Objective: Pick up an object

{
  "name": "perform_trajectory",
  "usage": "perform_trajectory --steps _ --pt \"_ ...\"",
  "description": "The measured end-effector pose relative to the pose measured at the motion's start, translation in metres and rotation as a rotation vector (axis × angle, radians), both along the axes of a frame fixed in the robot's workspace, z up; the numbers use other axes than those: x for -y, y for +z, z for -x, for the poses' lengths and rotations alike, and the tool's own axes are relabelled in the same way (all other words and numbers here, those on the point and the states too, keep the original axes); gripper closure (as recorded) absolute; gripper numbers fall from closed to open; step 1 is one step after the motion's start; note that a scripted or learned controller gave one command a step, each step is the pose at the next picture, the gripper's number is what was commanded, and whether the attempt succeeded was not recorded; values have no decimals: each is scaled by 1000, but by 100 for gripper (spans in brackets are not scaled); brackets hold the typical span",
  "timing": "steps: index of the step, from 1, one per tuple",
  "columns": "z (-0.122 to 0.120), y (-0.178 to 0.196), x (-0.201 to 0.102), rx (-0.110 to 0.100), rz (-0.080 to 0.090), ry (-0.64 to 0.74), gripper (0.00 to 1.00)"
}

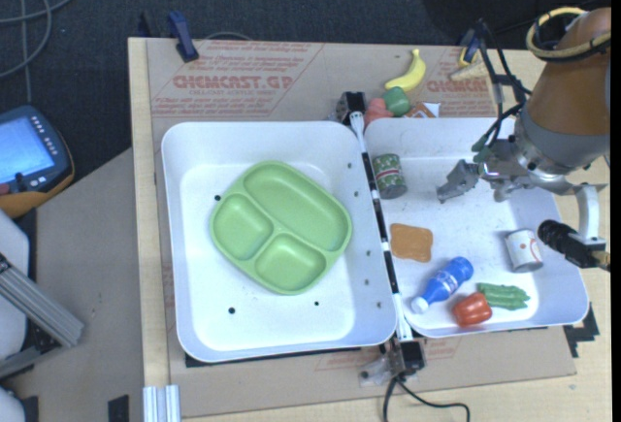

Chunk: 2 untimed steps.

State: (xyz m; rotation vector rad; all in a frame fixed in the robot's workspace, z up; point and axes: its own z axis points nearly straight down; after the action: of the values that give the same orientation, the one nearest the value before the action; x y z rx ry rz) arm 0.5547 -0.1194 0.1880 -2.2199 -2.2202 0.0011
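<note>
A green divided plate (281, 226) lies in the left white bin (184, 168), its three compartments facing up and its long axis running from upper left to lower right. To the plate's right, past the shared rim, the right white bin (553, 313) holds the loose items. Nearest that rim, a small green-labelled can (389, 175) lies on its side, its long axis running roughly up and down the view. Below the can sits a flat tan slice like toast (411, 242). Lower still, a blue and white bottle (441, 282) lies tilted, cap end pointing lower left toward the rim, base pointing upper right. Just right of the bottle rest a red pepper-like piece (473, 310) and, touching it, a green leafy piece (504, 295) stretched left to right. Right of those, a small white cup (524, 249) lies on its side.

Above the toast and right of the can, the gripper (458, 182) hovers over bare bin floor, its grey fingers (452, 187) slightly apart with nothing between them. The grey arm with its orange band (572, 90) reaches in from the right. Behind the right bin, on the cardboard-covered bench (243, 81), lie a yellow banana (408, 74) and a small green and red toy (395, 103).
</note>
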Motion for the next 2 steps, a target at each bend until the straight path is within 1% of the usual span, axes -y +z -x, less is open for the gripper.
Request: perform_trajectory --steps 1,2 --pt "45 -55 3 -8 -2 -3 0" --pt "72 -107 0 -6 -2 -2 0"
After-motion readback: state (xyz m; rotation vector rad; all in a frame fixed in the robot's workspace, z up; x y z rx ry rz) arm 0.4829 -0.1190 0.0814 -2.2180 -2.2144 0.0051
